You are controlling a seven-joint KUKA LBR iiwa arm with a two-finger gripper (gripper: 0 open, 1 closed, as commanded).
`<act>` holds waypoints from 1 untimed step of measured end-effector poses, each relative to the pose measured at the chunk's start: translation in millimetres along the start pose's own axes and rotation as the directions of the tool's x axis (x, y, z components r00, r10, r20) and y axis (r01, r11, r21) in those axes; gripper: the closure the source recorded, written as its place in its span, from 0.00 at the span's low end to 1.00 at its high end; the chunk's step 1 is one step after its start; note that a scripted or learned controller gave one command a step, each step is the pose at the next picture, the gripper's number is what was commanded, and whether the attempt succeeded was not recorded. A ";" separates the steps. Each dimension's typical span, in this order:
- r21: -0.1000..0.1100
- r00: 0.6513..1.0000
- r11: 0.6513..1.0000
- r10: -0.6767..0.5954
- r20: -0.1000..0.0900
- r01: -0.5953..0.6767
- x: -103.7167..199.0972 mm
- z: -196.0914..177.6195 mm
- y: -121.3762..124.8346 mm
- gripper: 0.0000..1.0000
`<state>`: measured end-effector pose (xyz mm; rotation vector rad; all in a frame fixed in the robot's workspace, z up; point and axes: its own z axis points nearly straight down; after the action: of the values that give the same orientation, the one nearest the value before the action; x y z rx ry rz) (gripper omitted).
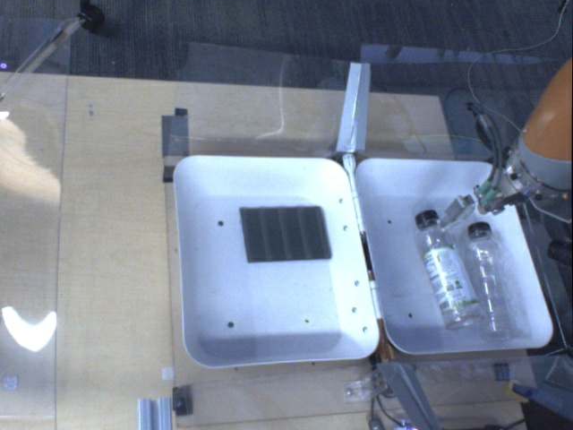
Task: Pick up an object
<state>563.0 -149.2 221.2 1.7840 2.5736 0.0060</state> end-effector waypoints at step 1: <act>-0.005 0.987 0.987 -0.159 0.004 0.159 -10.0 119.6 -11.7 0.00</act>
<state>556.8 -163.1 101.6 1.5691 2.7024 0.0089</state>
